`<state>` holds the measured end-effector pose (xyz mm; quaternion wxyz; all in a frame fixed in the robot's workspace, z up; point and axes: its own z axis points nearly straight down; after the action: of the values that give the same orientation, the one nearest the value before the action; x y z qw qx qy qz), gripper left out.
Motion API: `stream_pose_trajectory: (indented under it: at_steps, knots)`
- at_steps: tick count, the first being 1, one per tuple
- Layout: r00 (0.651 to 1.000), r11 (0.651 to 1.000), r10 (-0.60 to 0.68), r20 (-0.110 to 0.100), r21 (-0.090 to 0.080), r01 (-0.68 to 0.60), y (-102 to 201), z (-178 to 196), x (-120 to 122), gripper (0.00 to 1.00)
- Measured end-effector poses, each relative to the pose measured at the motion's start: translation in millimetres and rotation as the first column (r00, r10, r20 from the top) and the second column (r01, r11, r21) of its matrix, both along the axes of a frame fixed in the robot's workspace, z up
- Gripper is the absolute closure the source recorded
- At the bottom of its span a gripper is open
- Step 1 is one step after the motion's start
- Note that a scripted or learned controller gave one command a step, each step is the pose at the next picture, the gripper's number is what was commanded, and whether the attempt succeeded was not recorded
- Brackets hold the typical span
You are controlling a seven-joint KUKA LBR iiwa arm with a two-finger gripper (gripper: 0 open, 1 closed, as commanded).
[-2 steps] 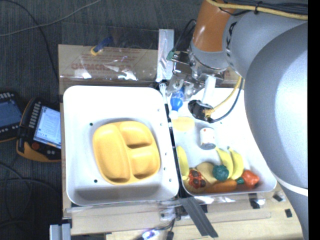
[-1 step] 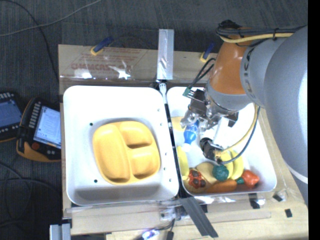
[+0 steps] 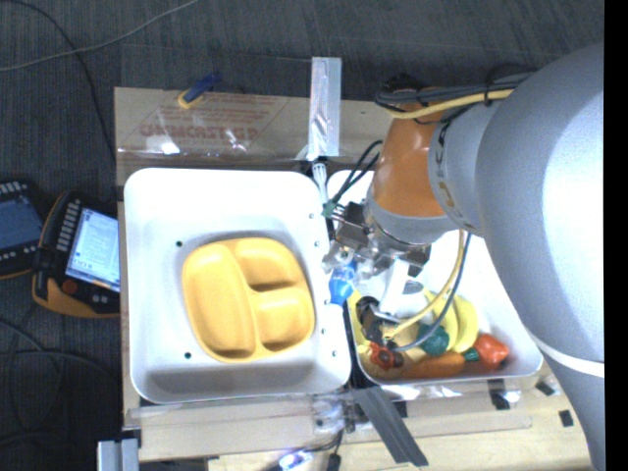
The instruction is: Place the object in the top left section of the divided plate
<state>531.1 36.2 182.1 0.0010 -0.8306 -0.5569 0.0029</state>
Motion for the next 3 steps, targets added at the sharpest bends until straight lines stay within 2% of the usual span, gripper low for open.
stream_pose_trajectory:
  at_steps: [1,2,3]
  knots:
    - [0.986,0.986,-0.166,0.002,-0.004,0.166,52.3,0.3,81.0,1.0]
    - [0.999,0.999,-0.052,0.002,-0.003,0.052,-30.3,36.2,74.5,1.0]
    - [0.982,0.982,-0.188,-0.001,-0.002,0.188,-41.4,-0.2,1.0,1.0]
